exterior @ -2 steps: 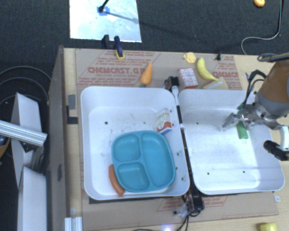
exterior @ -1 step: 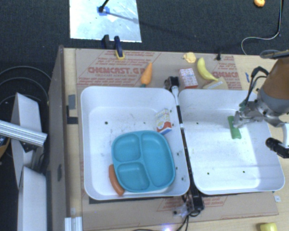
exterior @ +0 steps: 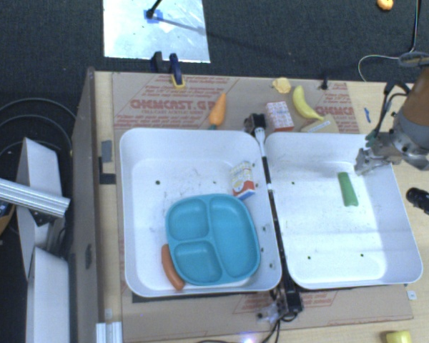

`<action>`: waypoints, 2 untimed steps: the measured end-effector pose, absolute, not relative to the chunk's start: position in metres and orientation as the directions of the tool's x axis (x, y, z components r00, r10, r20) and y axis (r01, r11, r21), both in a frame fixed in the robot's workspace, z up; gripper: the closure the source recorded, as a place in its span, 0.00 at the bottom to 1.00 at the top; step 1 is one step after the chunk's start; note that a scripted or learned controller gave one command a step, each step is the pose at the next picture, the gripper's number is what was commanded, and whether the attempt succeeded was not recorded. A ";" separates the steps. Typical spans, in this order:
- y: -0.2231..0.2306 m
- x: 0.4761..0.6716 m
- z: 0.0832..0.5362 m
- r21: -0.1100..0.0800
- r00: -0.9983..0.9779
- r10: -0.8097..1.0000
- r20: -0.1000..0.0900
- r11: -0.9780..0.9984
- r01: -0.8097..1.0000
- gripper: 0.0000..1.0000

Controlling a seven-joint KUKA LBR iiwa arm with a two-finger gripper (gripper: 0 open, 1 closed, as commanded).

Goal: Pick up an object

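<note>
Pincer (exterior: 365,161), grip state I cannot tell, sits just beside the green plastic stick (exterior: 348,189), likely lining up a grab

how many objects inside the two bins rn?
4. Left bin: blue tray, hot dog at its left, small carton above it. Right bin: green stick. Tray may hide more.

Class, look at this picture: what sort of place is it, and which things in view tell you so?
Probably a robotics lab test bench. Two white bins sit on a cardboard-covered bench with toy food such as a banana, a robot arm reaches in, and loose cables lie on the dark floor.
</note>
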State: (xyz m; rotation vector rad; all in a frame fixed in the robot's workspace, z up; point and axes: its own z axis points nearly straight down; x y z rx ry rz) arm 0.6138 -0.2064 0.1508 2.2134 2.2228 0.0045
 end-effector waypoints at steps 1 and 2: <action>-0.206 0.629 0.200 0.008 -0.006 1.000 -0.002 0.006 1.000 1.00; -0.177 0.655 0.221 0.006 -0.008 1.000 -0.001 0.008 1.000 1.00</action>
